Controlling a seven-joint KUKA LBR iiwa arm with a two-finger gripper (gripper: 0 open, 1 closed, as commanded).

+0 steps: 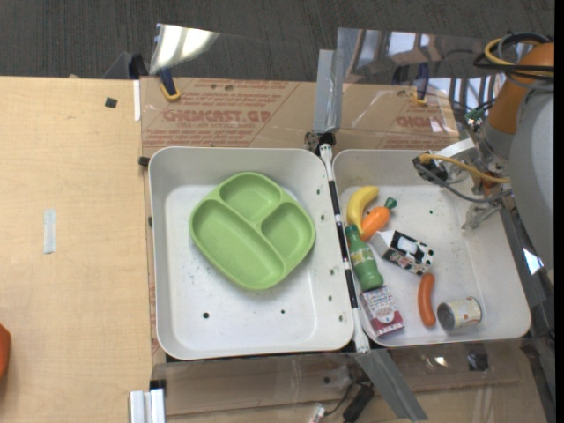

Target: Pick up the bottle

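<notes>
The bottle [365,260] is green with a pale label. It lies on its side along the left wall of the right bin [493,263], cap pointing toward the back. My gripper [473,199] hangs over the back right part of that bin, well to the right of the bottle and apart from it. Nothing is seen held in it.
Around the bottle lie a banana [359,204], a carrot [376,219], a black-and-white box [411,252], a pink carton [382,311], a red sausage [426,299] and a small can [459,313]. A green divided plate [253,229] sits in the left bin [176,324].
</notes>
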